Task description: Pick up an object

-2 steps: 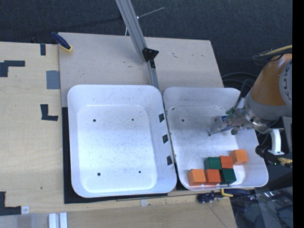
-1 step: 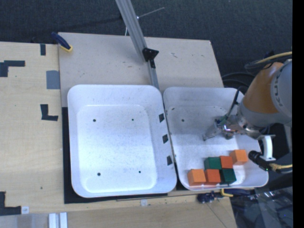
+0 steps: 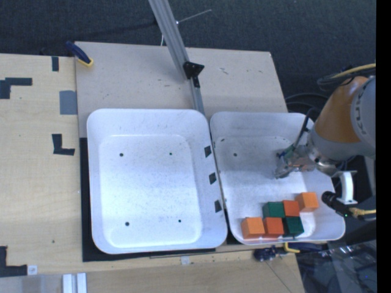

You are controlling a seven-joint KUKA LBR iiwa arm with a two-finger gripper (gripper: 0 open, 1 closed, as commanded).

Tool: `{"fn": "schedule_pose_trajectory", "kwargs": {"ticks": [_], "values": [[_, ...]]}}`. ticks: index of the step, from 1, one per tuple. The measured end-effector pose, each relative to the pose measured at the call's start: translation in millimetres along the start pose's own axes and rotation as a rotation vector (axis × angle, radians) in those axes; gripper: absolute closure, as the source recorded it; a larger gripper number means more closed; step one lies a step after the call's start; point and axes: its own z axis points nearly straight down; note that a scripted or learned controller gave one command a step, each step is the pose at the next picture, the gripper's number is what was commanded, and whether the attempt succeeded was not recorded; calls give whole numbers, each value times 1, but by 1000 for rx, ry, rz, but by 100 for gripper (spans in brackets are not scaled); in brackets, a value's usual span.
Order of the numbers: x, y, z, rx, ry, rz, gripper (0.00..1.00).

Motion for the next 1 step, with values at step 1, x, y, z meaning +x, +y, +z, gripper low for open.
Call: {"fn": "schedule_pose_trajectory", "kwargs": {"ticks": [1], "values": [[-6,-2,-45,-6,-2,3,100]]}}
